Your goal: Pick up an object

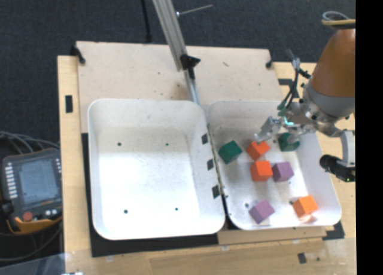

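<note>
Several small blocks lie in the right white bin [323, 175]. A green block [230, 151] sits near its left wall, with an orange block [258, 148] just right of it. Below those lie another orange block [261, 170] and a purple block [282, 171] side by side. A second purple block [261, 211] and a third orange block [306, 205] rest near the front rim. A dark green block [290, 143] is partly hidden beneath the wrist. My gripper [276, 129] hangs over the bin's upper middle, just above and right of the upper orange block.
The left white bin [149, 169] stands beside the right one, the two walls meeting at the middle. A slanted metal pole [170, 26] rises from behind the bins. A teach pendant [33, 184] lies off the bench at the left.
</note>
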`<state>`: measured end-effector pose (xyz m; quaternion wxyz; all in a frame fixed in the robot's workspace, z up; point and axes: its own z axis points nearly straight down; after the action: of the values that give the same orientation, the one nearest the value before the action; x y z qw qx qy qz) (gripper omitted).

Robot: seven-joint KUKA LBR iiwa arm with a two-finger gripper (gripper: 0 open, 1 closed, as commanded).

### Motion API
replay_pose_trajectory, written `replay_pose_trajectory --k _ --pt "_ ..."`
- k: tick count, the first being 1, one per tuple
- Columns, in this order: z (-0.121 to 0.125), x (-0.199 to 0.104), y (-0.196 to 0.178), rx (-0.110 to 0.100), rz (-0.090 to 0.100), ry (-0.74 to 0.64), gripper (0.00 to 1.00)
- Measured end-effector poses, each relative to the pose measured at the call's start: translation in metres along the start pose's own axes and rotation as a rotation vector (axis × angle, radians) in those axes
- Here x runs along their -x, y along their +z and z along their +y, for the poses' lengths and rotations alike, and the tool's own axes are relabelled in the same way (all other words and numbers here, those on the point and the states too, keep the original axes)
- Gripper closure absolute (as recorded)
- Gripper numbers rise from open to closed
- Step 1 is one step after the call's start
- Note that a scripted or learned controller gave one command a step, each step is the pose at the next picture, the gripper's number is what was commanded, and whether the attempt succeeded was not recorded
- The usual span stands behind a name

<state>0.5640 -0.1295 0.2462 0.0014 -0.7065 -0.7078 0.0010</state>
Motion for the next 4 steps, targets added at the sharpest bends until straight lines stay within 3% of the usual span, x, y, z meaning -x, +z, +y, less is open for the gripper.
replay_pose_trajectory --k 1,3,4 --pt "0.001 0.000 -0.002 0.005 -0.001 0.002 0.00" --pt "0.007 -0.002 0.116 -0.001 -0.002 0.004 0.00" --pt "0.008 0.000 0.149 0.006 -0.004 0.004 0.00"
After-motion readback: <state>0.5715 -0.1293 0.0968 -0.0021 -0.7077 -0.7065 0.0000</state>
